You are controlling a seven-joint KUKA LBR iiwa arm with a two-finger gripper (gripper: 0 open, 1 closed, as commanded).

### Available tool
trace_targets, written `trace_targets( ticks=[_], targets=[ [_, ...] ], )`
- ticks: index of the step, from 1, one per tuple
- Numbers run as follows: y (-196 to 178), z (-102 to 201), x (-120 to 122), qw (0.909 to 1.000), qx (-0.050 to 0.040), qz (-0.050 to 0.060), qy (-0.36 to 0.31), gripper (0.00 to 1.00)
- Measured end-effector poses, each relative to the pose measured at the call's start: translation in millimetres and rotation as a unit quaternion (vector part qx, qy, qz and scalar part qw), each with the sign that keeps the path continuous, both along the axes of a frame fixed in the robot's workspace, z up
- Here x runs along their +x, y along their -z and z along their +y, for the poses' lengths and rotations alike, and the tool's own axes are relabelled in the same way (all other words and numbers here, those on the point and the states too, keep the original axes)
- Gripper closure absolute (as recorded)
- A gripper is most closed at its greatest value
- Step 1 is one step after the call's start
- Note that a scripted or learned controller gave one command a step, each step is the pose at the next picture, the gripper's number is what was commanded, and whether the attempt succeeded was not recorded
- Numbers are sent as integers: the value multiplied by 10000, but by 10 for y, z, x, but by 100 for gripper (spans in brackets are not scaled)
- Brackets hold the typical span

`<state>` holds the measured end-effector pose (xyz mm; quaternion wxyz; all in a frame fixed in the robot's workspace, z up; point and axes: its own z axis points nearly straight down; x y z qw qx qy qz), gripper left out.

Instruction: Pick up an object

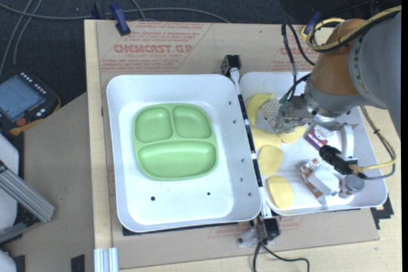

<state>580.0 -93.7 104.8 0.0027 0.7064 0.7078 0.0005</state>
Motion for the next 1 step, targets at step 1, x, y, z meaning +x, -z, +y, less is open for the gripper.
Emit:
trace_targets(
  ticks=[1],
  targets=[
    [1,0,-1,10000,-1,2,1,0]
  ],
)
